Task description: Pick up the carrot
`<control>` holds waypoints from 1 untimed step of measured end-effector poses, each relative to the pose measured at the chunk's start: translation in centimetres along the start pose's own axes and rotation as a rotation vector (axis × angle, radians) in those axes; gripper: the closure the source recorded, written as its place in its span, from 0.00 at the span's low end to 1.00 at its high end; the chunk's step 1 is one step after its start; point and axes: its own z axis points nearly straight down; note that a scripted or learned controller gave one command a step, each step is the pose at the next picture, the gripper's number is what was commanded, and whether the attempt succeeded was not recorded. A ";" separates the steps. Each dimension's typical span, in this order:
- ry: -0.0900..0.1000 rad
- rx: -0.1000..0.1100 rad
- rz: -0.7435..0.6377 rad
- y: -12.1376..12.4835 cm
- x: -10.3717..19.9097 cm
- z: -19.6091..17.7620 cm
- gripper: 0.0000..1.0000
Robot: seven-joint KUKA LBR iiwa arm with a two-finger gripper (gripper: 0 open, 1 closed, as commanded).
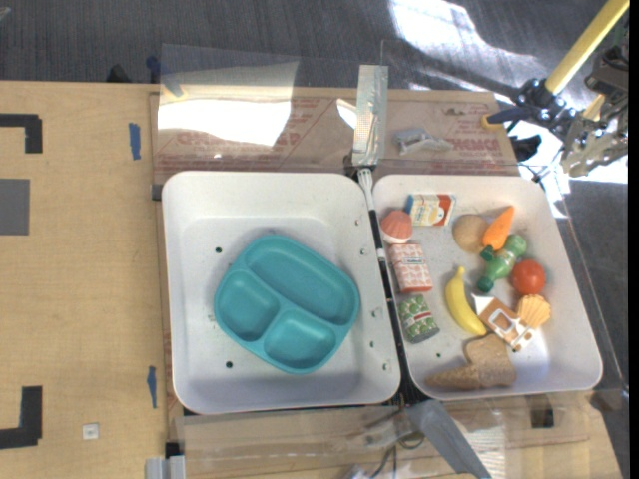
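Cut off by the frame's right edge at upper right: arm (pixel 599 28) and gripper (pixel 599 138), jaws too blurred to read.

Matt teal plastic tray (pixel 287 302); glossy white bin (pixel 190 218); matt orange carrot (pixel 498 227).

At the top right corner, a thin yellow cable (pixel 597 23) and a dark, spiky bracket (pixel 534 98) show, next to pale metal parts of the claw (pixel 589 148), which are blurry.
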 end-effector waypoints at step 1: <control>0.000 0.002 -0.175 0.0 0.0 -2.3 1.00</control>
